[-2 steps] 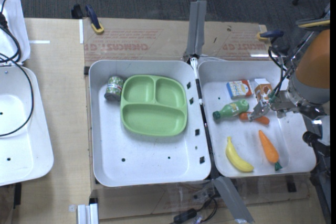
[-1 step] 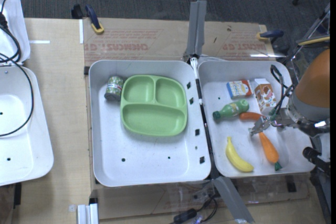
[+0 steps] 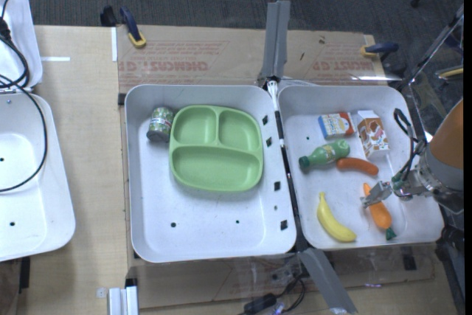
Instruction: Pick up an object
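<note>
1. Looking down at the worktop [image 3: 81, 55], we see two white bins side by side: the left bin [image 3: 147, 232] and the right bin [image 3: 420, 229].
2. Much of the arm [image 3: 450, 151] is cut off at the right edge; we make out only part of its orange band and grey wrist.
3. The tool [image 3: 376, 193] sits low in the right bin, just above the carrot [image 3: 380, 216]. Its fingers look slightly apart, with nothing visibly between them, though the tips are small and blurred.
4. We cannot tell whether the tool touches the carrot's near end; the two overlap in this view.
5. In the right bin we count six things: one carrot, one banana [image 3: 333, 218], one green bottle [image 3: 324, 155], one orange sausage-like piece [image 3: 357, 166], one small blue-and-red box [image 3: 336, 125] and one white carton [image 3: 372, 134].
6. The bottle lies on its side, its base touching or just beside the sausage piece; the labels on the box and carton are too small to read.
7. In the left bin we count two things: one green divided plate [image 3: 217, 148] with three compartments, and one small can [image 3: 159, 123] just beside its upper-left corner.
8. Another white tray [image 3: 29, 181] at the left edge is cut off, with a black cable [image 3: 33, 151] looping across it.
</note>
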`<state>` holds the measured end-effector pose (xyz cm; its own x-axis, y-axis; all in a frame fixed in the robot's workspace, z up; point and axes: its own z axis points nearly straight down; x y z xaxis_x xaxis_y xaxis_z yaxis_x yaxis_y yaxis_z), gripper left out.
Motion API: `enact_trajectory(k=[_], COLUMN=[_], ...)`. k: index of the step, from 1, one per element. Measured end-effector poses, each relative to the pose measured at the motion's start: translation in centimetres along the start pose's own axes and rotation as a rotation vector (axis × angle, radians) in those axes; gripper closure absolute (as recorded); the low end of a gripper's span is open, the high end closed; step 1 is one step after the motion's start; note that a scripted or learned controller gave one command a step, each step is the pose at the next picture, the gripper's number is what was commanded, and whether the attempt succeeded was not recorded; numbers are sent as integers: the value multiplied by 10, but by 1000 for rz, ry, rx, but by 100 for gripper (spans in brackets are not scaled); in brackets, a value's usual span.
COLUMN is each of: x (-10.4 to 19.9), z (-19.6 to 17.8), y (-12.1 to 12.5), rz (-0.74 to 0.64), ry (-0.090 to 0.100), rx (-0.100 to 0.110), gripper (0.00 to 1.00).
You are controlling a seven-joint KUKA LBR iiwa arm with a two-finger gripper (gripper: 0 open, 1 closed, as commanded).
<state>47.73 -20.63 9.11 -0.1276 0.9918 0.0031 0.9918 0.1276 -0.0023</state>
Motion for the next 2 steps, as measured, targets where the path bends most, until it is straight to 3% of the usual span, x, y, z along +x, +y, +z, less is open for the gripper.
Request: enact_trajectory(k=[1,2], x=[0,47], z=[-8,-136], y=[0,7], rz=[4,-44], ry=[0,-4], rx=[0,-2], gripper=[100,100])
